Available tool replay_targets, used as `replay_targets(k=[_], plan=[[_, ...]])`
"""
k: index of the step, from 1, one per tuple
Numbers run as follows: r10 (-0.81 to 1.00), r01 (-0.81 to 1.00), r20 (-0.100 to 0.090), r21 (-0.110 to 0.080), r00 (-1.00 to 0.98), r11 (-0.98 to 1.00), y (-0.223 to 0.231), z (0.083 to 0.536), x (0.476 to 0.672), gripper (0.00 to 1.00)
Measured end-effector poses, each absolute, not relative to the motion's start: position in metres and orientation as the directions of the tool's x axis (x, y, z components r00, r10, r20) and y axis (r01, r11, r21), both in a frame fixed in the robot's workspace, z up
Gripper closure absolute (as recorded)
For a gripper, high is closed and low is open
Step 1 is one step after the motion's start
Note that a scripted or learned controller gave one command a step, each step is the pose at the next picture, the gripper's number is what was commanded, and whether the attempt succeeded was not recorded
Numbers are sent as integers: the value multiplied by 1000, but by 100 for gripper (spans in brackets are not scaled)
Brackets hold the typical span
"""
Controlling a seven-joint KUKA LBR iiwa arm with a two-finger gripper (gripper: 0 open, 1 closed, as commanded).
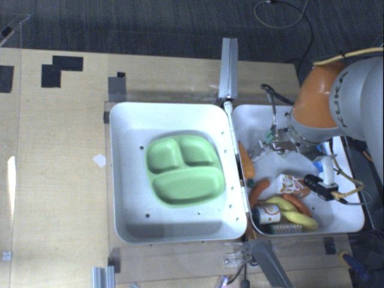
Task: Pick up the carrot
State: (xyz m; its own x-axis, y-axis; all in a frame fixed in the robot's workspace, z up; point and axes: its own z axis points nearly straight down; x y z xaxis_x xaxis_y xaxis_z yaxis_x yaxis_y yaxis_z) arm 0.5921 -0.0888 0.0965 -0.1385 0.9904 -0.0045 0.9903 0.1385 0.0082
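Reaching in from the right, the grey arm (360,95) with its orange band (316,98) hangs over the right bin (354,221), its wrist pointing down and toward the bin's left half. The gripper (277,141) sits low in the upper middle of that bin, a tangle of dark and metallic parts against the white floor; whether it is released or clenched I cannot tell, since the view is too small and cluttered there, and nothing can be seen caught in it.

The carrot (245,164) lies along the left wall of the right bin, a slim orange shape running roughly top to bottom just beside the divider between the two bins. It is to the left of the gripper and slightly lower in the view, near it but apart from it.

Below the carrot, in the bin's lower left corner, a heap of play food is gathered: a red-orange sausage-like piece (259,191), a yellow banana (295,217), a dark can (266,214) and what may be a small printed packet (292,185).

The left bin (129,221) holds a green divided tray (183,168), well apart from the carrot and on the other side of the divider.
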Motion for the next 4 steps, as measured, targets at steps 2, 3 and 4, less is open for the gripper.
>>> replay_targets(k=[2, 3, 4], plan=[[945, 945, -3, 7, -326, 326, -79, 187, 604, 100], [928, 928, -3, 7, -373, 373, -59, 186, 611, 100], [948, 948, -5, 11, -318, 318, -96, 89, 653, 100]])
